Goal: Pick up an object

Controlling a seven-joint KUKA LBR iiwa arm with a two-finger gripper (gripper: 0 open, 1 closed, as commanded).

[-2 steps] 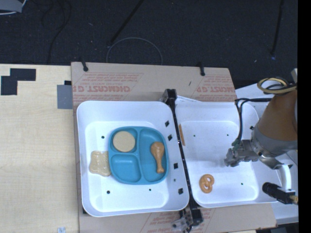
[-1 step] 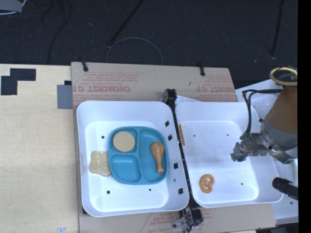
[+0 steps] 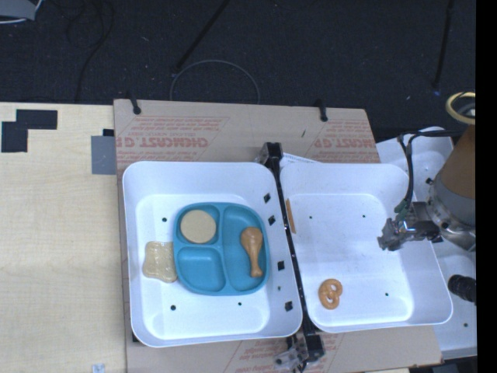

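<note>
A small tan pretzel [image 3: 331, 293] lies near the front of the right bin [image 3: 349, 185]. In the left bin [image 3: 147, 200] sits a blue divided tray [image 3: 203, 273] holding a round tan cookie [image 3: 197, 226] and a brown drumstick [image 3: 253, 249]. A pale beige toast piece [image 3: 160, 261] rests against the tray's left edge. My gripper [image 3: 394, 235] hangs over the right side of the right bin, above and to the right of the pretzel, with nothing visibly held.
A black divider [image 3: 283, 239] runs between the two bins. A brown cardboard sheet [image 3: 233, 134] lies under them. The arm's body and cables [image 3: 458, 177] crowd the right edge. A wooden bench surface [image 3: 54, 247] extends to the left.
</note>
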